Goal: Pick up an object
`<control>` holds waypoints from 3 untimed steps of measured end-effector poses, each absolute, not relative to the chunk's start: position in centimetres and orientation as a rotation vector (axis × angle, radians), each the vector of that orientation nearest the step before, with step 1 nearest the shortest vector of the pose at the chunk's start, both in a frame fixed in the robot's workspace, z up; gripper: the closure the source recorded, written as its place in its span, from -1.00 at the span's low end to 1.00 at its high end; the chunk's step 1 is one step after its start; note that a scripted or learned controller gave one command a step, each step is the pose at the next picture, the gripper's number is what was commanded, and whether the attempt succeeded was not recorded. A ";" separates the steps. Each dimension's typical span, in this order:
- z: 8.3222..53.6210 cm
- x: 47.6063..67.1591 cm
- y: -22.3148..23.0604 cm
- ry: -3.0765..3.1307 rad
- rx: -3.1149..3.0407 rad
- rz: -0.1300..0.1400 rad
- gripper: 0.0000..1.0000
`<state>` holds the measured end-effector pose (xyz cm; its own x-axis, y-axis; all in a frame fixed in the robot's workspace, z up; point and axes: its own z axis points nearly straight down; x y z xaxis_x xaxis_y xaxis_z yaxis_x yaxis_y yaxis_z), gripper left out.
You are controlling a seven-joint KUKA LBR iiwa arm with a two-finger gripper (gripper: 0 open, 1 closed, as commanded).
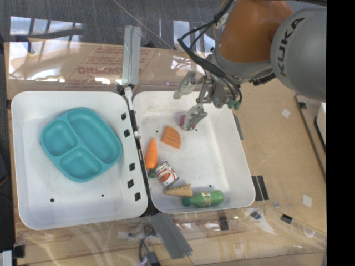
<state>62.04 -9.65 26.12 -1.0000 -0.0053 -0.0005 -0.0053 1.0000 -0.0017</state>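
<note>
Presently the gripper [195, 105] hangs spread and empty over the right bin's [230, 165] far end, a small purple object [182, 119] just beneath; closing off-centre could knock it aside.

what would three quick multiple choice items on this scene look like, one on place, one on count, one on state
1. Where is the teal divided plate?
A. left bin
B. right bin
C. on the bench

2. How many compartments does the plate have?
A. two
B. three
C. five

3. How does the green bottle sit?
A. upright
B. lying on its side
C. held in the tool

Answers: 1 A, it lies in the left bin. 2 B, three hollows show. 3 B, it lies flat near the right bin's front edge, far from the tool.
</note>
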 end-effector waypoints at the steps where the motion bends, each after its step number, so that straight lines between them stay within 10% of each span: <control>1: 19.0 65.6 -9.6 3.143 0.153 0.001 -1.00; 2: 8.9 64.0 -10.6 3.139 0.215 0.000 -1.00; 3: 10.4 64.3 -10.4 3.130 0.201 -0.002 1.00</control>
<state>64.32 -10.36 10.38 -0.9918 0.1280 -0.0049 0.1280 0.9918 -0.0007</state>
